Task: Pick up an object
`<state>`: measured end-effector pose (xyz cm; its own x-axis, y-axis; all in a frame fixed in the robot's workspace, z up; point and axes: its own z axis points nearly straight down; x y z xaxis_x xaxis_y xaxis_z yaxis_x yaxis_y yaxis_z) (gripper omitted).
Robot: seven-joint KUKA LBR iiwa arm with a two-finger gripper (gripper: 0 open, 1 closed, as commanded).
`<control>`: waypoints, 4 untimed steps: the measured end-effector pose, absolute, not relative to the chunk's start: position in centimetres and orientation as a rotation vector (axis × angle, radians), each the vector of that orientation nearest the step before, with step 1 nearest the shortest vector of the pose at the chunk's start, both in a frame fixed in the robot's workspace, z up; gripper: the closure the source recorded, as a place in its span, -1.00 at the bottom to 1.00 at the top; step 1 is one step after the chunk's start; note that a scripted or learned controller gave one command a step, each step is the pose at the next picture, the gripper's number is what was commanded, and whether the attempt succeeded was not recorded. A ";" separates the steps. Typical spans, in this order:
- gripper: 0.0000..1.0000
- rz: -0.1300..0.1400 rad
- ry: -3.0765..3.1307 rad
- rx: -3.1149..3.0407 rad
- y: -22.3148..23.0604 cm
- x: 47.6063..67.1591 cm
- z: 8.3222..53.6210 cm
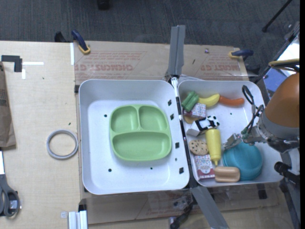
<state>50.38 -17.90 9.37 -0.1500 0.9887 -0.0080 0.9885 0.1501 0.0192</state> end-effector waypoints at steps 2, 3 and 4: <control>1.00 0.003 2.224 2.217 -19.1 50.1 9.0; 1.00 -0.003 2.034 2.401 -16.8 48.8 8.8; 1.00 -0.007 1.974 2.453 -11.7 47.7 10.1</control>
<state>47.71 -11.74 10.13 0.2135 0.9769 0.0009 0.9769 -0.2135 -0.0084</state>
